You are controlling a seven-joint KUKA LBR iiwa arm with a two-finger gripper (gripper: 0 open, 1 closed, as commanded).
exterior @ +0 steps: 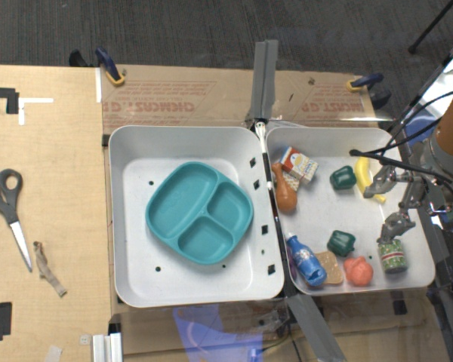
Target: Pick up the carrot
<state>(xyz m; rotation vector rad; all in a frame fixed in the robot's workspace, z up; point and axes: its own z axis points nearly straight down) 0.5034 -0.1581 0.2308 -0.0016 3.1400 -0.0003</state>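
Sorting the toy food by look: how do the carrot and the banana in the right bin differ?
The carrot is orange-brown and lies against the right bin's left wall; the banana is yellow and lies nearer the gripper. The carrot looks thicker and tapered, the banana slimmer. Both lie roughly lengthwise up the bin.

The bins (124,225) are white. The plate (200,213) is teal. The bottle (305,261) is blue. The banana (363,174) is yellow.
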